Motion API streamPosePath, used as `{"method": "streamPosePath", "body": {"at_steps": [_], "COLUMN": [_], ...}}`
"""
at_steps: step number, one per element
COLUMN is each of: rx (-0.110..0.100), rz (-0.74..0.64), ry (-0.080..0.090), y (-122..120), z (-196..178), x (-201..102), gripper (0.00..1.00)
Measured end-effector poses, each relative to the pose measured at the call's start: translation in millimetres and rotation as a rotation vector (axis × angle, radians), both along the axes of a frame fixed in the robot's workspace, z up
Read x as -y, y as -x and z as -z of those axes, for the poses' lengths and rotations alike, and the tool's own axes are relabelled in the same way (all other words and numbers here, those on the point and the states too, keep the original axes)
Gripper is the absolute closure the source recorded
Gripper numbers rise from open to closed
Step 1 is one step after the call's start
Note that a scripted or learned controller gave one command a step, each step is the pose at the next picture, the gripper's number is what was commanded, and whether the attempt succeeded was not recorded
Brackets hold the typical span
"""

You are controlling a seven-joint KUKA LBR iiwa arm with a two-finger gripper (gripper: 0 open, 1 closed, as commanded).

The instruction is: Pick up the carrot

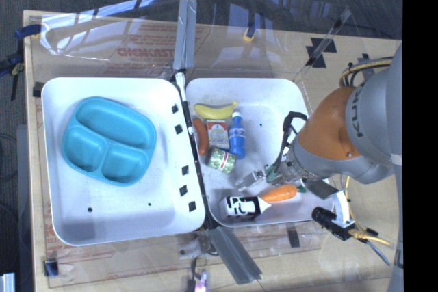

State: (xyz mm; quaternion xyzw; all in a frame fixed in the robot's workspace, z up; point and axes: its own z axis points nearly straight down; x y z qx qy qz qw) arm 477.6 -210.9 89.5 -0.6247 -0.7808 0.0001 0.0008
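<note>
Here the carrot (279,194) lay near the front edge of the right bin (274,89), beside a black-and-white bottle (242,206), with the tool (274,174) just above its green end, grip state impossible to tell, so closing squarely across the orange body seemed wisest.

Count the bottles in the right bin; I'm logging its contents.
2: a blue bottle standing beside the carton mid-bin, and a black-and-white bottle lying at the near wall by the carrot. Others may be hidden under the arm.
</note>
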Motion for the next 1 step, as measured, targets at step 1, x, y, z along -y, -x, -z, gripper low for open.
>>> {"method": "streamPosePath", "body": {"at_steps": [1], "rx": [-0.002], "rz": [-0.323], "ry": [-0.003], "y": [-0.1], "z": [-0.1], "x": [-0.9], "gripper": [0.0]}}
